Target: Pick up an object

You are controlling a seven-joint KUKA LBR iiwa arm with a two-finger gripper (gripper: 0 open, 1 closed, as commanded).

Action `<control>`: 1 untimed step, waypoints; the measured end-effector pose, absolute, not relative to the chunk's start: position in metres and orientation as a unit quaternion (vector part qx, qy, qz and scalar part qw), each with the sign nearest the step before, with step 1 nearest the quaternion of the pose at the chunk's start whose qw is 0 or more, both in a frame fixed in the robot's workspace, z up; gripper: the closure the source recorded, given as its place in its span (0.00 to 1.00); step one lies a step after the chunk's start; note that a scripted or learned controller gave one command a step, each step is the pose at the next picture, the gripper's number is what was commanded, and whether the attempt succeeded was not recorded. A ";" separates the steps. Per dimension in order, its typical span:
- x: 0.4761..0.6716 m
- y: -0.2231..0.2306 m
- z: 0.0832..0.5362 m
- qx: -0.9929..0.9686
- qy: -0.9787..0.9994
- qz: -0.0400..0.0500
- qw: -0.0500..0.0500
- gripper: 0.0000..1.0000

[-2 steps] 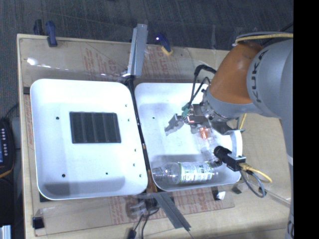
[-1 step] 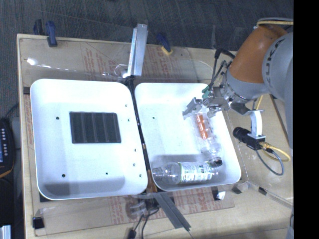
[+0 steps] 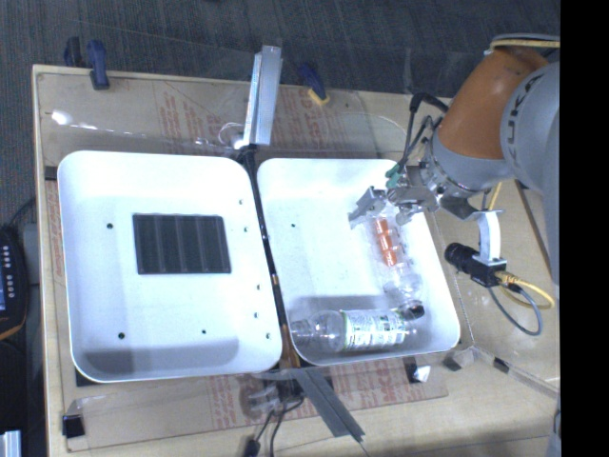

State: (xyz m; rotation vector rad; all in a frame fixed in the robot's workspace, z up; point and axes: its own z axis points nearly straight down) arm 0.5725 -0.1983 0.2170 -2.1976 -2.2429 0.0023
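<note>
Camera view: clear bottle with orange label (image 3: 391,251) lies in the right bin (image 3: 314,198), just beneath the gripper (image 3: 385,201), whose fingers are spread and hold nothing. A second clear bottle (image 3: 357,328) lies along that bin's near wall. Left bin (image 3: 95,179) holds a dark ribbed panel (image 3: 181,244); both sit on a cardboard-topped bench (image 3: 143,98) over dark carpet (image 3: 114,8).

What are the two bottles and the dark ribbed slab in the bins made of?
Both bottles, the labelled one and the orange-banded one, look like clear glossy plastic: the bin shows through. The slab looks like matte dark rubber or plastic; which is unclear.
</note>
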 end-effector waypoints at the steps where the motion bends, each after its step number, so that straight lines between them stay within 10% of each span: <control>1: 0.593 -0.209 0.195 -0.656 -0.755 0.000 0.000 0.00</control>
